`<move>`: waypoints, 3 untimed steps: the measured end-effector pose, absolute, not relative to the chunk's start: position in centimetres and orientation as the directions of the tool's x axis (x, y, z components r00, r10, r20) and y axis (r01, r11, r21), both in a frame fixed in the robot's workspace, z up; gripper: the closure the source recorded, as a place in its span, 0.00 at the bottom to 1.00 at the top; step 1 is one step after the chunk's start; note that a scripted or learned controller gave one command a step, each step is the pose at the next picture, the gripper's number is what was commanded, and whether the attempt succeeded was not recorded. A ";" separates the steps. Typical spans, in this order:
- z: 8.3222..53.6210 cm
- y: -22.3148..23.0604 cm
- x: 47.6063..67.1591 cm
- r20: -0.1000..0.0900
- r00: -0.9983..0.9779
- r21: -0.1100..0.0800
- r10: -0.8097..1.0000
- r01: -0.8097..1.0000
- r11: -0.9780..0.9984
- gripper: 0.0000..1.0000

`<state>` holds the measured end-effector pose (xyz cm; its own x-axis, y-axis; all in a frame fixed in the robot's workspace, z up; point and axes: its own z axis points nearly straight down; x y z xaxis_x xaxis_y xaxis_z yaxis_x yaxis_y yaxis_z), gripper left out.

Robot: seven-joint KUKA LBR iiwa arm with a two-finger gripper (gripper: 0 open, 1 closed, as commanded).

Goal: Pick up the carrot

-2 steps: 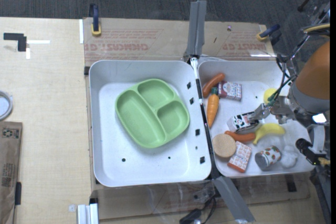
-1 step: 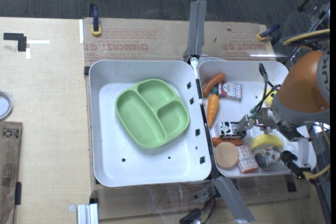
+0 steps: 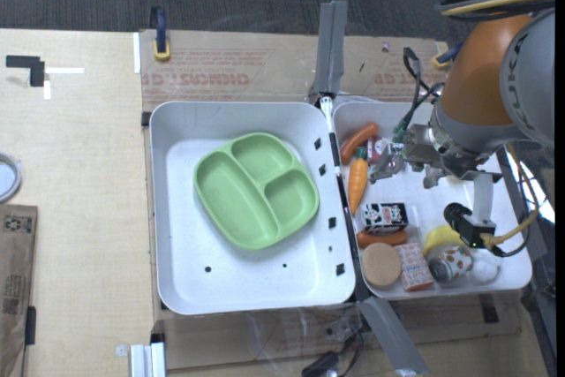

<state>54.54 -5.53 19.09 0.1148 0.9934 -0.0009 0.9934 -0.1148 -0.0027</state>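
Observation:
The carrot (image 3: pixel 357 182), orange with a small green top, lies along the left wall of the right bin (image 3: pixel 512 274), pointing toward the bin's front. My gripper (image 3: pixel 385 162) hangs just right of the carrot's green end, low over the back left part of that bin. The grey arm with its orange band reaches in from the right behind it. Nothing in this view shows the carrot lifted; it rests on the bin floor.
A red sausage (image 3: pixel 359 139) lies behind the carrot. In front are a cow-patterned carton (image 3: pixel 385 214), another sausage (image 3: pixel 382 237), a tan disc (image 3: pixel 381 264), a small pink box (image 3: pixel 413 267) and a yellow fruit (image 3: pixel 440 238). The left bin (image 3: pixel 177 278) holds a green divided plate (image 3: pixel 256 188).

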 end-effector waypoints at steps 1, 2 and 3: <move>19.1 -5.6 54.5 -0.001 0.114 -0.003 0.993 0.993 -0.114 0.00; 11.1 -10.0 53.3 0.002 0.031 0.020 1.000 0.999 -0.031 0.00; 9.1 -9.4 56.9 -0.001 0.073 -0.002 0.997 0.997 -0.073 0.00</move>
